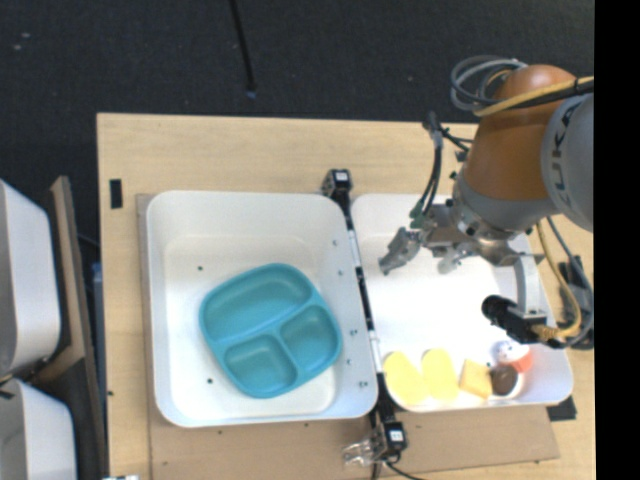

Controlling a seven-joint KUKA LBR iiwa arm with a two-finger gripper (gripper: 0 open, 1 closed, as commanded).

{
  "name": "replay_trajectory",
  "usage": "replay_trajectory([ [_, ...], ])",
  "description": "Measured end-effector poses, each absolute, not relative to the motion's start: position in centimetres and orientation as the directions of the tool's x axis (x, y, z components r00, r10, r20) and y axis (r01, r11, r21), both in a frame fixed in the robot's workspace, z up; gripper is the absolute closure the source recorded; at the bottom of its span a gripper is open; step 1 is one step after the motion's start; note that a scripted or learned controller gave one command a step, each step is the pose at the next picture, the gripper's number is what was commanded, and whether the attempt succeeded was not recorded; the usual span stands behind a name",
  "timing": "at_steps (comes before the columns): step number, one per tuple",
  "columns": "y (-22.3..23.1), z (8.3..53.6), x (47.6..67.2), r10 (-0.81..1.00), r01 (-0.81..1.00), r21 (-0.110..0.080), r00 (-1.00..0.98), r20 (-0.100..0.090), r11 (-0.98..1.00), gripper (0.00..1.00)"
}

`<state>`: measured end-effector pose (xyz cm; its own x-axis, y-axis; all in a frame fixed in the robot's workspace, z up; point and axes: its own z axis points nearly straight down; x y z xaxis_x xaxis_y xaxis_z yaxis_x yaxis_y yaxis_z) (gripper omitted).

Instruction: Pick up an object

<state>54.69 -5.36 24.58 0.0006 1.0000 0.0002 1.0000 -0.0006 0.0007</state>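
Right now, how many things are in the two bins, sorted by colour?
Teal: 1, the divided plate in the left bin.
Yellow: 3, two rounded pieces and a paler wedge along the near wall of the right bin.
Brown: 1, a small piece.
White and orange: 1, a small item, too blurred to name.
Total: 6

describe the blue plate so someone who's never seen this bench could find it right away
Two white bins sit side by side on the bench; look in the left bin, the one away from the arm. The plate lies flat toward its near side. It is the one teal thing there, with rounded corners and three compartments, unlike the small yellow and brown items in the right bin.
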Motion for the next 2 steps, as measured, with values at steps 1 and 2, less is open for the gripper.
replay_trajectory([
  [1,-5.0,27.7,49.9,1.0,1.0,0.004,0.001,0.0,-0.001,0.0],
  [2,-8.3,29.2,58.5,1.0,1.0,0.001,0.001,-0.001,-0.001,0.0],
])
